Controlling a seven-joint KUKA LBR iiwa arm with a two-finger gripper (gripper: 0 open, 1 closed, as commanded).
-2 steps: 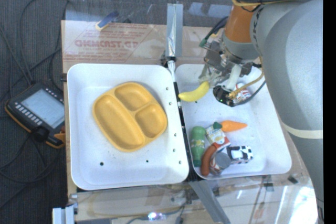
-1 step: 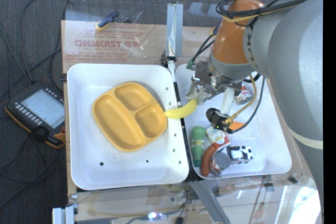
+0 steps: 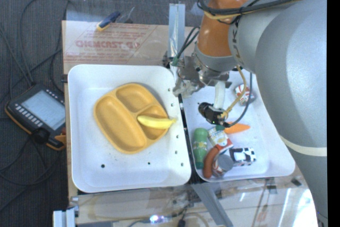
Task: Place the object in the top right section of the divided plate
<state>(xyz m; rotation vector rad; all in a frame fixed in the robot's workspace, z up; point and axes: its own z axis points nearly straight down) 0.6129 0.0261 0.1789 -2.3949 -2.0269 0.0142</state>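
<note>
Banana (image 3: 155,122) is seen in the right part of the yellow plate (image 3: 114,125), tip over the rim. Whether the gripper (image 3: 185,82), nearby above the bins' edge, is open cannot be told. The banana could be bumped out by it.

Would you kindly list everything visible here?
left bin: 1, white, bench left
right bin: 1, white, bench right
divided plate: 1, yellow, left bin
banana: 1, yellow, on plate's right side
bottle-like item: 1, green, right bin
sausage: 1, red, right bin
carrot: 1, orange, right bin
toy: 1, black-and-white, right bin
pendant: 1, black-orange, floor left
cardboard: 1, brown, behind left bin
arm: 1, grey, orange band, from right
gripper: 1, grey, above bins' shared edge
</note>
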